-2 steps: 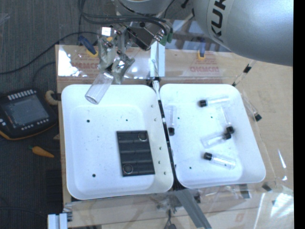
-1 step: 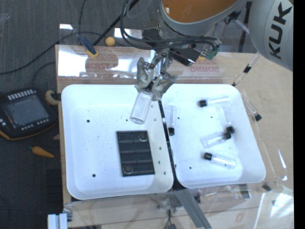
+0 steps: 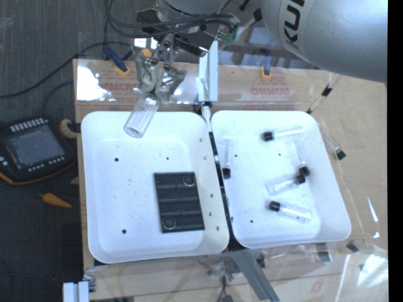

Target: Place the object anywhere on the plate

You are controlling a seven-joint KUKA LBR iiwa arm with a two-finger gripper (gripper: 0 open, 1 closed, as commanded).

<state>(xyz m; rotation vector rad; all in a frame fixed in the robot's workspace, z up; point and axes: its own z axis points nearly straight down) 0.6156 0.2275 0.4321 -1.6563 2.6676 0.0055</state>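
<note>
My gripper (image 3: 156,85) hangs over the far edge of the left bin (image 3: 107,231), shut on the upper end of a clear plastic tube (image 3: 141,116). The tube tilts down and to the left, its open end above the bin's far left corner. A dark ribbed plate (image 3: 179,201) lies flat in the middle of the left bin, well nearer the front than the tube. Two small round rings sit on the plate, one at its far right corner and one at its near left corner.
The right bin (image 3: 327,228) holds several clear tubes with black caps, among them one (image 3: 281,133) at the back and one (image 3: 289,211) near the front. Another tube (image 3: 225,158) lies along the divider. A teach pendant (image 3: 34,150) rests left of the bench.
</note>
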